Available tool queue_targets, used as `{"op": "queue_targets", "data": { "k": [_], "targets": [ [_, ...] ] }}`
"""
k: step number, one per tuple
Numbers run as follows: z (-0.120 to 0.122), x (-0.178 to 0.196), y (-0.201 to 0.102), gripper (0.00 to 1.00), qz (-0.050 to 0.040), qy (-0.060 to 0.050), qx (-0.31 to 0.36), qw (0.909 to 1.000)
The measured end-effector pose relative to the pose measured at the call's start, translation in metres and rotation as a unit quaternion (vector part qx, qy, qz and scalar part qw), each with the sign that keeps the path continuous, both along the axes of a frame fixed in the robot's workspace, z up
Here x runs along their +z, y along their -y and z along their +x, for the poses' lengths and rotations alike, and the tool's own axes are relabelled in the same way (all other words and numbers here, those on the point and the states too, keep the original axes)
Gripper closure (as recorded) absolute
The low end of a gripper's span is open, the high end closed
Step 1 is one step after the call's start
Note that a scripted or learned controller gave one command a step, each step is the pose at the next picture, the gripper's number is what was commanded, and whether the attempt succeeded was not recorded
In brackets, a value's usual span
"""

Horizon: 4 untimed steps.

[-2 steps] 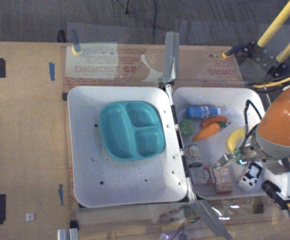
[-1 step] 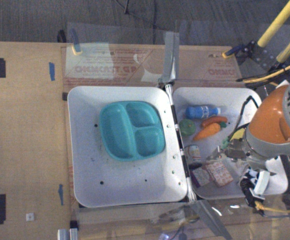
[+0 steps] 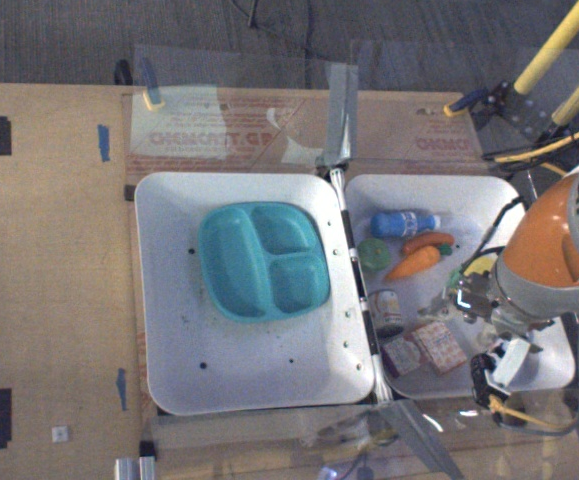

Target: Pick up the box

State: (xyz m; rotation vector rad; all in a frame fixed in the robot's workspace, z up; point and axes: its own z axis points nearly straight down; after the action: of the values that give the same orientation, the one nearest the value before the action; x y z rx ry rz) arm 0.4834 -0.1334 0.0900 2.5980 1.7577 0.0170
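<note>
Hovering over the right bin (image 3: 489,190), the gripper (image 3: 469,303) is sitting just beside the box (image 3: 439,345), jaw opening impossible to tell, box lying near the bin's front edge, teal divided plate (image 3: 264,260) resting in the left bin (image 3: 169,298).

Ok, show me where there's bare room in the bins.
Left bin: bare floor all round the teal divided plate, widest below it. Right bin: crowded with blue bottle, carrot, box; the arm covers its right side.

Glossy, seemingly plastic teal tray (image 3: 264,260)
</note>
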Motion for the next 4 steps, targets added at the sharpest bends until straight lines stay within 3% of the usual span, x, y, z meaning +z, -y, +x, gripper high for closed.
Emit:
{"op": "queue_targets", "data": {
  "k": [1, 2, 3, 4],
  "targets": [
    [-0.003, 0.0115, -0.005, 0.0, -0.0023, -0.003, -0.028, 0.9996],
    [-0.0025, 0.0211, -0.0061, 1.0, -0.0018, -0.003, -0.026, 0.9996],
    [-0.0024, 0.0211, -0.0064, 0.0, -0.0016, -0.004, -0.026, 0.9997],
    [-0.0024, 0.0211, -0.0064, 0.0, -0.0016, -0.004, -0.026, 0.9997]
  ]
}}
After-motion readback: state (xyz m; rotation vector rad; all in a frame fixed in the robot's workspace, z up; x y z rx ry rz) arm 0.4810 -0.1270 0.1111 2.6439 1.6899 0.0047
